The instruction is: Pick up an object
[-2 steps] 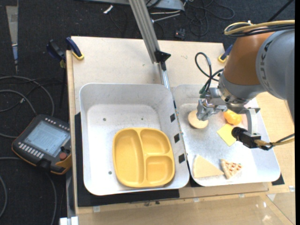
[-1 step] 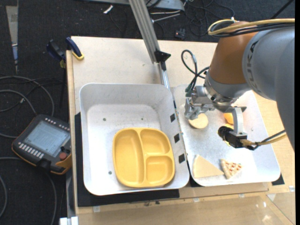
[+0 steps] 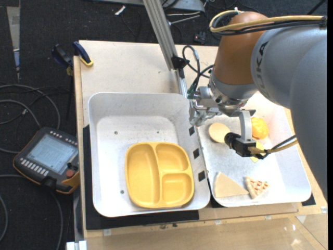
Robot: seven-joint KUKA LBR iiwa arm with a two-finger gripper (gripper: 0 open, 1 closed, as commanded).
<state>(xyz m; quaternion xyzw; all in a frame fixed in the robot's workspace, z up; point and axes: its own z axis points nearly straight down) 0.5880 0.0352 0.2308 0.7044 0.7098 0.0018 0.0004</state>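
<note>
Two bins meet at frame centre, where you see the gripper (image 3: 196, 116), grip state impossible to tell, between yellow divided tray (image 3: 158, 175) lower left and pale disc (image 3: 217, 132) right.

Two bins side by side on the counter (image 3: 125, 66)

The left bin (image 3: 104, 108) held a divided plate (image 3: 159, 174) toward its front. In the right bin (image 3: 291, 176), a round disc (image 3: 217, 132) lay at the rear left with a lumpy item (image 3: 259, 128) to its right. At the front, a wedge (image 3: 228, 185) lay just left of a waffle piece (image 3: 257, 186).
</note>
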